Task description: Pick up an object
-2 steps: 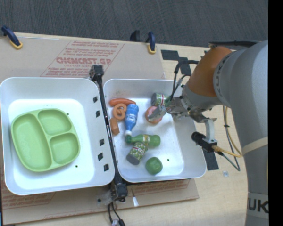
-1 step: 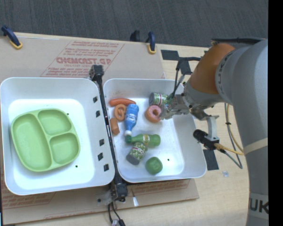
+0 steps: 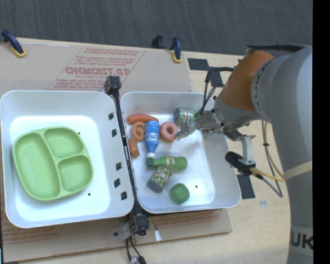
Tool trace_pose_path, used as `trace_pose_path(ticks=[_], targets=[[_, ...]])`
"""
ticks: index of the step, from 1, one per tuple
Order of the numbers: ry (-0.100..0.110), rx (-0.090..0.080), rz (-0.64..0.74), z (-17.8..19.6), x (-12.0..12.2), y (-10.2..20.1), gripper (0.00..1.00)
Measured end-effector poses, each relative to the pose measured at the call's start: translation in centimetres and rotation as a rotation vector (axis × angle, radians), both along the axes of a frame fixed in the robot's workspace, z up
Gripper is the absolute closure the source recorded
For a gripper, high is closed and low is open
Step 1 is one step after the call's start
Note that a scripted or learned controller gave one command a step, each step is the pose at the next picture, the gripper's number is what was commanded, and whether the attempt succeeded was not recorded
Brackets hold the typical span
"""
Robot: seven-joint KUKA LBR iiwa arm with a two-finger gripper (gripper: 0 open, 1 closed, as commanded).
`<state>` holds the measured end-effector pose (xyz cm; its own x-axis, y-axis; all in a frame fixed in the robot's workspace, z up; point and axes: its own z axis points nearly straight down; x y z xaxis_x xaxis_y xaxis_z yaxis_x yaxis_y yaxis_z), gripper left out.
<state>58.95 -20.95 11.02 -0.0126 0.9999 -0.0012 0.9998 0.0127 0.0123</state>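
My gripper (image 3: 186,128) reaches in from the right and hangs low over the upper right part of the right bin (image 3: 223,194). A green and silver can (image 3: 182,115) lies right beside its tip, on the far side; I cannot tell whether they touch. Just left of the tip sits a pink doughnut (image 3: 168,131). Further left are a blue bottle (image 3: 152,137), an orange ring (image 3: 138,130) and a red sausage (image 3: 141,118). Nearer the front lie a green bottle (image 3: 169,163), a small can (image 3: 159,177) and a green apple (image 3: 179,193).
The left bin (image 3: 102,197) holds a green divided plate (image 3: 52,161). A black hinge strip (image 3: 121,142) runs between the bins. An orange sausage (image 3: 133,147) lies along the right bin's left wall. The grey arm (image 3: 275,103) covers the bench to the right.
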Motion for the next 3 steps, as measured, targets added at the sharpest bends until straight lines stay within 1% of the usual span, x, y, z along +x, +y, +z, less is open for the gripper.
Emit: trace_pose_path(ticks=[1,2,3], targets=[[0.016,0.002,-0.006,-1.9,-11.4,1.8,0.00],[0.014,0.000,0.001,-0.8,-11.2,1.8,1.00],[0.007,-0.001,-0.005,13.8,-8.2,6.1,1.00]])
